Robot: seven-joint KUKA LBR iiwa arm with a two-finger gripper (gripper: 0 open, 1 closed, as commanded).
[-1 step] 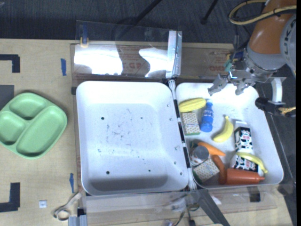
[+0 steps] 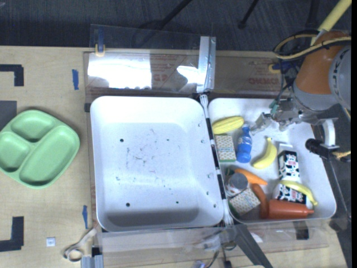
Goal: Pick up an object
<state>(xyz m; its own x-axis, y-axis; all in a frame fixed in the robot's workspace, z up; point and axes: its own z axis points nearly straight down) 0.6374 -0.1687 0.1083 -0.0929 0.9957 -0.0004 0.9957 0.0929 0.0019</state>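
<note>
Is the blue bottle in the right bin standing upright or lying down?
Lying down. The blue bottle shows its whole side from above, its cap end toward the bin's far wall, between a patterned box and a banana.

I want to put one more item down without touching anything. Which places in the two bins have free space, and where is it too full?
The left bin has a bare floor from wall to wall. In the right bin, some room lies along the right wall, beside the cow-print carton. The left side is crowded: yellow corn, blue bottle, banana, carrot.
</note>
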